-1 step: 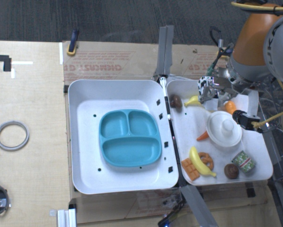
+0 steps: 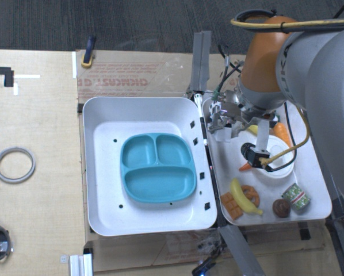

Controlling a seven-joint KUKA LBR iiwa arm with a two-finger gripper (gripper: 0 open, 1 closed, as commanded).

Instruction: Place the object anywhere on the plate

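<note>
plate (image 2: 159,168): showing a plain teal blue all over
left bin (image 2: 97,171): showing plain white, dotted with a few small black marks
right bin (image 2: 313,171): showing plain white
banana (image 2: 243,198): showing yellow
carrot (image 2: 282,133): showing orange
cupcake (image 2: 297,198): wearing a green and white striped wrapper
round brown item (image 2: 281,207): showing dark brown
arm (image 2: 310,68): showing grey with an orange band
surface (image 2: 34,125): showing pale wood
tape ring (image 2: 14,164): showing grey
cardboard (image 2: 134,76): showing brown with red lettering
</note>
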